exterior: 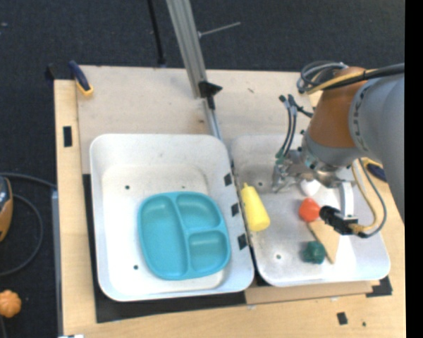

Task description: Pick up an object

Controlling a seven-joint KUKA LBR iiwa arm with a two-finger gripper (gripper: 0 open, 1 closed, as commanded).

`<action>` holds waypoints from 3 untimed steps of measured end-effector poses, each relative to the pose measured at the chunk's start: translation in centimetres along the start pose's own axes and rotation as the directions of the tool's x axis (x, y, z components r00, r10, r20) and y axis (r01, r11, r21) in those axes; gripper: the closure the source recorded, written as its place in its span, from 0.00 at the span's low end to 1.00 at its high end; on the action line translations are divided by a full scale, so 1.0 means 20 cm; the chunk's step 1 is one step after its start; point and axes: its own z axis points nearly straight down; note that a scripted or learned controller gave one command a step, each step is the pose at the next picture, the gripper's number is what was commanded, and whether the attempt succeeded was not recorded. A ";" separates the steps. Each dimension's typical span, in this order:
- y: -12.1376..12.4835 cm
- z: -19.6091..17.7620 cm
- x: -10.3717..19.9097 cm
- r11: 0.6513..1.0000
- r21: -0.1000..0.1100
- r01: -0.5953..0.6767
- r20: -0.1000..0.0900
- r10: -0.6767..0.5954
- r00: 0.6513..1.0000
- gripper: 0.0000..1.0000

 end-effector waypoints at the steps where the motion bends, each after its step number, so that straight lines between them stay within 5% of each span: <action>1: 0.02 -0.22 -0.02 1.000 0.000 0.002 -0.003 -0.002 1.000 1.00; 2: 0.01 -0.51 -0.07 1.000 -0.002 0.005 -0.002 -0.005 1.000 1.00; 3: 0.02 -0.58 -0.08 1.000 0.003 0.008 -0.004 -0.008 1.000 1.00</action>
